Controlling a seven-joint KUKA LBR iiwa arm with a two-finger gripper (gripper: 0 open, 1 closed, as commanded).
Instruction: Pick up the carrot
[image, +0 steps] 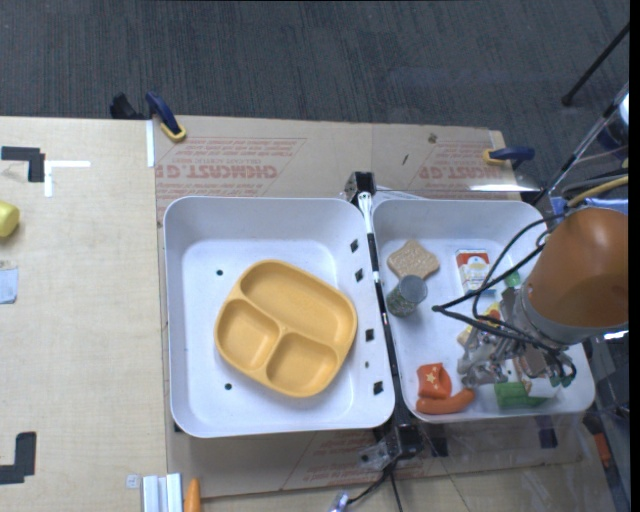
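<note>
Camera view: pincer (478, 368) hangs lower right, just beside the carrot (446, 403) in the right bin (455, 208); its grip state cannot be told.

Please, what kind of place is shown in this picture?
Probably a robot test bench in a laboratory, not a kitchen. Two white bins sit on cardboard held by clamps, toy-like food such as a carrot lies inside, and a robot arm reaches in.

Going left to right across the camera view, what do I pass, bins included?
Yellow object on the bench edge → left bin → yellow divided plate → grey can → carrot → gripper → green item.
</note>
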